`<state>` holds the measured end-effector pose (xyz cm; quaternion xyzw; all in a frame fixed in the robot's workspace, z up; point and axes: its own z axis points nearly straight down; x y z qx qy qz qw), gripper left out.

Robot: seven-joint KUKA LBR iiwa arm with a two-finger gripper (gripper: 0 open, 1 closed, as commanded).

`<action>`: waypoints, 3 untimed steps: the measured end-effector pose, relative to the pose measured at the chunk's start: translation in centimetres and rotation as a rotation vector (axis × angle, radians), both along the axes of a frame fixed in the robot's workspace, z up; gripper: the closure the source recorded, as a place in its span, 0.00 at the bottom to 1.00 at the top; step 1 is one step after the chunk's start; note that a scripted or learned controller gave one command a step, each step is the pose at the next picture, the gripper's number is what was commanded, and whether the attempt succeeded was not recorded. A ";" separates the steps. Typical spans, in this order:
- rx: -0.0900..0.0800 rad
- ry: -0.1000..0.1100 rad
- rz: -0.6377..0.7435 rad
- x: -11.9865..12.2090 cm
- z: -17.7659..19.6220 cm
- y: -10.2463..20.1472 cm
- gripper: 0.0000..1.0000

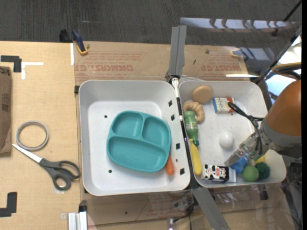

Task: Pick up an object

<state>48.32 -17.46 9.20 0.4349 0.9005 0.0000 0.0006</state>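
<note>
Steel-bladed scissors (50, 167) with grey handles lie left of the bins, beside a tape ring (32, 135). Smooth teal plastic forms the divided plate (139, 141) in the left bin (91, 128); an orange carrot (169, 166) touches its right edge. Along the right bin's (254, 87) left wall sit a tan egg-shaped piece (202, 93), a green bottle (191, 123) and a yellow banana (195, 158). Further right, a white ball (226, 140). The gripper (245, 152) hangs low over a blue block (239, 166) and green ball (250, 173); its opening and any hold cannot be told.
</note>
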 end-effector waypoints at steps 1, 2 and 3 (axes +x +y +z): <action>-0.001 -0.005 -0.026 -0.4 0.1 3.9 0.00; -0.001 0.000 -0.250 9.5 0.0 1.0 0.00; 0.008 0.009 -0.604 -0.6 -0.1 -4.3 0.00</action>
